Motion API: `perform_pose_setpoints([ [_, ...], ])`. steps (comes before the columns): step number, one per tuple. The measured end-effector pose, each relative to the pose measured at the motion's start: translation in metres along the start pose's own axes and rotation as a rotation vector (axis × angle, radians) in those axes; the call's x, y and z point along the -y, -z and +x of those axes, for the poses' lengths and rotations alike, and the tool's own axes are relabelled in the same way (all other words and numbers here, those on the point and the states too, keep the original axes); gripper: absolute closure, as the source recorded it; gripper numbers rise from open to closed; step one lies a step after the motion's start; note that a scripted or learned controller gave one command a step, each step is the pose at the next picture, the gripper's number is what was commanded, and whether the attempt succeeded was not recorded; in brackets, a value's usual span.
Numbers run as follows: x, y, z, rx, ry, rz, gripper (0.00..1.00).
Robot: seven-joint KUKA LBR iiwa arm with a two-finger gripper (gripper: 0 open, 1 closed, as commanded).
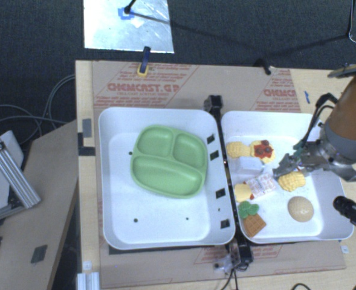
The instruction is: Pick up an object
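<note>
Two shallow white bins sit side by side on a table (90,180). The left bin (114,222) holds a green divided plate (168,161). The right bin (332,222) holds a scatter of small toy foods: a yellow piece with a red one against it (253,149) near the top, a clear wrapper (263,185) in the middle, a yellow corn cob (292,180) just right of it, a beige round piece (300,209) below, and a green piece on a brown waffle-like square (251,217) at the lower left.

The grey arm reaches in from the right, and its hand (284,165) is low in the right bin, just above the corn cob. Whether its fingers are spread or closed cannot be told, and nothing can be seen held between them.

The step appears to be the descent toward a grasp, with the corn cob the likeliest target. The next move would call for centring the fingers over one item and closing cleanly, without catching the wrapper.

The cardboard under the bins bears red lettering, too blurred to read with certainty.
</note>
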State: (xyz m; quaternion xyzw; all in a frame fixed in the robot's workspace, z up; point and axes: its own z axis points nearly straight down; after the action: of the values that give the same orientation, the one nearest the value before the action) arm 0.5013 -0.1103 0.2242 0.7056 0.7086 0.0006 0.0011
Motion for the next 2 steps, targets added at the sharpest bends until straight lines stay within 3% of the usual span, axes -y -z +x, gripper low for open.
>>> perform_pose_setpoints([
  [2,-0.081,0.01,0.069,-0.001,0.003,-0.003,1.0],
])
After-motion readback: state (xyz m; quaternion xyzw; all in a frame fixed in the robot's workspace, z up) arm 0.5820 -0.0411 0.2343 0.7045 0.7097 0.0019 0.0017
